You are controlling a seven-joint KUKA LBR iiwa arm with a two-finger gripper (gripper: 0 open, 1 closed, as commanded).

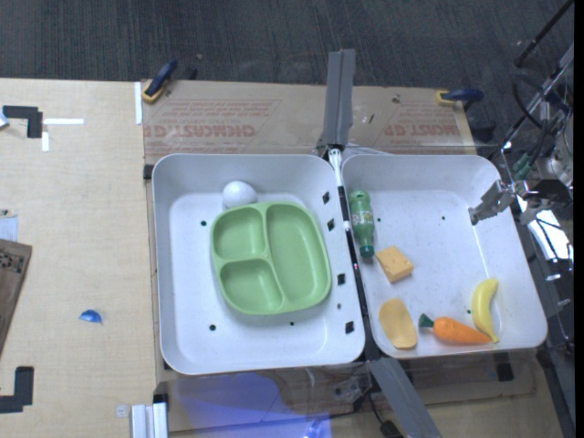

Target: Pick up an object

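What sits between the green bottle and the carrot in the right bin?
In the camera view, the yellow sponge block lies between the green bottle and the carrot.

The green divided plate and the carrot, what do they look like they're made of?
The green divided plate looks like moulded plastic: one even pale colour, smooth rounded compartments, a soft sheen. The carrot is probably a plastic toy, uniformly orange and smooth, though foam or rubber can't be ruled out.

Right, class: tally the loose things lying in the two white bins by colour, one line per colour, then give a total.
Green: 2, the divided plate and the bottle
White: 1, the ball
Yellow: 2, the banana and the sponge block
Orange: 2, the carrot and the flat oval piece
Total: 7
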